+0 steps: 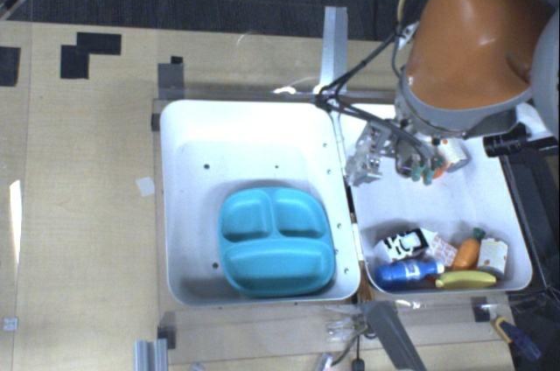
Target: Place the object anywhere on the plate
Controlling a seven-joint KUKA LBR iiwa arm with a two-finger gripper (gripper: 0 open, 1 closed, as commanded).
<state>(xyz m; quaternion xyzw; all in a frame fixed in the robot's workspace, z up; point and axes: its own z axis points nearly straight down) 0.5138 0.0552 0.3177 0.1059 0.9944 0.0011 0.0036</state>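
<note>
Starting nearest, toys huddle at the right bin's point(516, 273) six o'clock: blue bottle point(405, 273), banana point(465, 279), carrot point(467, 253). At nine o'clock from them, the blue plate point(276, 240) sits in the left bin point(188, 133). Farther up, at twelve o'clock, my gripper point(372, 161) hovers; fingers' spread, cannot tell.

You have open floor across the back and left of the left bin point(179, 185); the blue plate point(276, 240) fills its front right part, close to the front wall. The ridge between the bins point(341, 177) stands in the way of any low sideways crossing, and the hand point(385, 159) hangs just right of it. In the right bin point(516, 212), the middle floor is bare, while a cluster of objects point(442, 260) crowds the front wall. The arm's orange band point(468, 28) blocks the back of that bin from above.
</note>
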